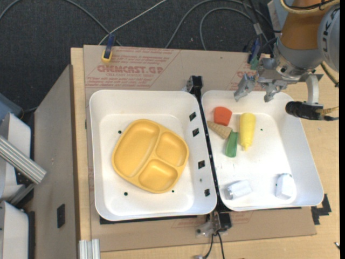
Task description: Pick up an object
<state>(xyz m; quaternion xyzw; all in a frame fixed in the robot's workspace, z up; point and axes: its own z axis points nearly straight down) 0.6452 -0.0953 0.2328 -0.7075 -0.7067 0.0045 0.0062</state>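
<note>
Two bins: shallow white trays lay side by side on the tabletop [81,144], a left bin [99,161] and a right bin [310,166].
Left bin contents: a yellow divided plate [150,155] sat near its middle.
Right bin, upper part: a red block [222,115], a tan cone [219,129], a green piece [232,144] and a yellow bottle-shaped toy [247,129] were clustered together, the cone touching the block and the green piece.
Right bin, lower part: two white objects [237,188] lay near the front edge, well apart from each other.
Arm: it reached in from the right, orange band uppermost.
Gripper [255,92]: it hovered above the far edge of the right bin, fingers spread apart with nothing between them, near the red block but not touching it.
</note>
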